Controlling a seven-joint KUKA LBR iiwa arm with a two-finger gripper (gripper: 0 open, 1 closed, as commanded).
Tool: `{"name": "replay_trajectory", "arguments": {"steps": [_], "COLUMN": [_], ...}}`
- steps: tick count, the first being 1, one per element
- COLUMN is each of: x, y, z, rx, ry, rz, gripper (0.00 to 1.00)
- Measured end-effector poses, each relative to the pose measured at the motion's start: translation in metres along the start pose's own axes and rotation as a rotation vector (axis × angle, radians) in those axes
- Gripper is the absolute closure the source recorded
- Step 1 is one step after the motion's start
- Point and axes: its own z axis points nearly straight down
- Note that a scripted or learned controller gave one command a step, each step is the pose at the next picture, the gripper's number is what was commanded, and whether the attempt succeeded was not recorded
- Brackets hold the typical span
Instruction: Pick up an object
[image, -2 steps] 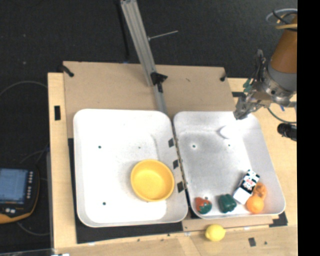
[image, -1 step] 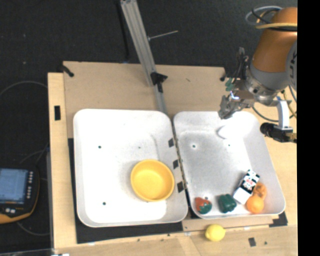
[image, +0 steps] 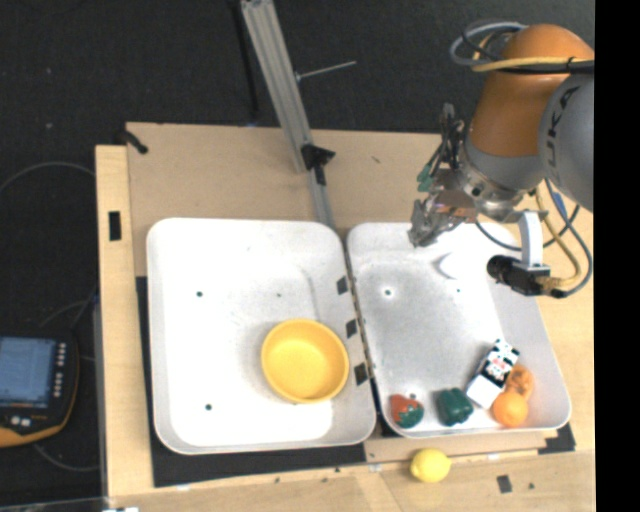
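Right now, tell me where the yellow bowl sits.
In the camera view, the yellow bowl sits in the left bin, toward its lower right part, close to the divide with the right bin.

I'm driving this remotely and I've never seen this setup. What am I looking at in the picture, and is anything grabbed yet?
One fixed camera looks down at a slant on a bench. The grey robot arm with an orange band reaches in from the right; its claw hangs over the far edge of the right white bin, with nothing visible between its fingers. At that bin's near edge lie a red toy, a green toy, a black-and-white block and an orange fruit. The left white bin holds a yellow bowl. A yellow lemon lies outside on the bench.
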Motion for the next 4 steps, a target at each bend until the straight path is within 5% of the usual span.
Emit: {"name": "replay_trajectory", "arguments": {"steps": [3,4], "x": [0.165,0.162], "y": [-0.023,-0.023], "z": [0.017,0.016], "rx": [0.002,0.001], "ry": [0.001,0.002], "rz": [-0.002,0.003], "gripper": [1.00,0.00]}}
